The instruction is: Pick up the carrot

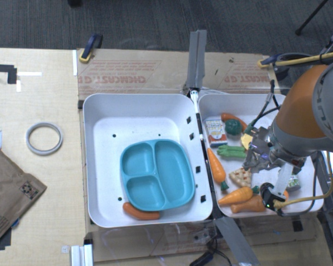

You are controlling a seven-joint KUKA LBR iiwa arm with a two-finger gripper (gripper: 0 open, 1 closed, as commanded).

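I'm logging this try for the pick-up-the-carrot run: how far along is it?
Done: the arm has reached over the right bin, and the gripper hangs above the toy food. In hand: nothing that I can see between its fingers. Left: the whole pick. Several carrot-like pieces lie there; one carrot rests near the front wall, another orange piece by the divider.

Two bins point(94, 148) point(316, 204); three carrots point(216, 165) point(236, 195) point(248, 205); one plate point(155, 173).
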